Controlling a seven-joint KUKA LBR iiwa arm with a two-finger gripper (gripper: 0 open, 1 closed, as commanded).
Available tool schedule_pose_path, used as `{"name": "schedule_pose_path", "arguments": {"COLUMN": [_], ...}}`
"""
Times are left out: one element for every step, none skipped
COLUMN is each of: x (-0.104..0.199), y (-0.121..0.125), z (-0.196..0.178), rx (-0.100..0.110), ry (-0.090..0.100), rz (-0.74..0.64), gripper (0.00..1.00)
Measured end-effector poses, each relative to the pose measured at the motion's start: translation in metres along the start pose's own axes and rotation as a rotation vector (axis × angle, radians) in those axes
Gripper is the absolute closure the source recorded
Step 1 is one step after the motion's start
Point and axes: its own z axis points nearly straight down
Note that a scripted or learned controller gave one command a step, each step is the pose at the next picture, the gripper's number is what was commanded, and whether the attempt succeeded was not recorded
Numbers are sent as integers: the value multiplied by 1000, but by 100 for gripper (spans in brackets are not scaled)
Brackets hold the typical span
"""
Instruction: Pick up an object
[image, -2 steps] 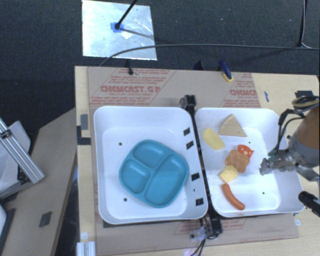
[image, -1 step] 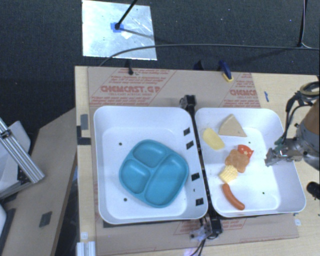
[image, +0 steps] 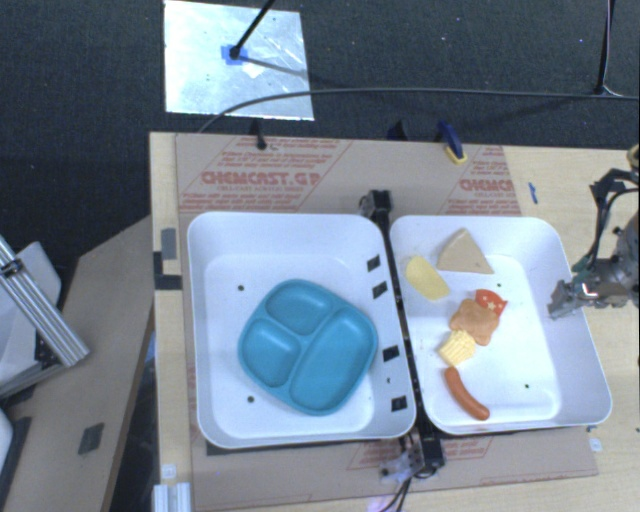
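Camera view: candidate objects all sit in the right bin (image: 585, 395), clustered toward its left half. A sausage (image: 467, 393) lies alone near the front, tilted; a corn piece (image: 457, 348) touches a fried-looking orange lump (image: 473, 320), which in turn touches a small red piece (image: 490, 300). A yellow wedge (image: 427, 278) and a tan triangular slice (image: 463, 253) lie further back, near each other, contact not resolvable. The gripper (image: 572, 296) sits at the bin's right rim, well apart from every item; jaw state cannot be determined at this resolution. Nothing is seen between the fingers. Risk, judged: descending here would meet the rim or bare floor. Going for the corn/lump/red cluster risks pinching two items or knocking one aside. The sausage is isolated but round, so it may roll out of a closing grip. The left bin (image: 215, 245) holds a blue divided plate (image: 308, 346), not relevant.
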Motion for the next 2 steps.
{"name": "schedule_pose_path", "arguments": {"x": [58, 114], "y": [15, 24], "z": [-7, -12], "rx": [3, 4], "ry": [3, 4], "rz": [-6, -7], "gripper": [100, 100]}}
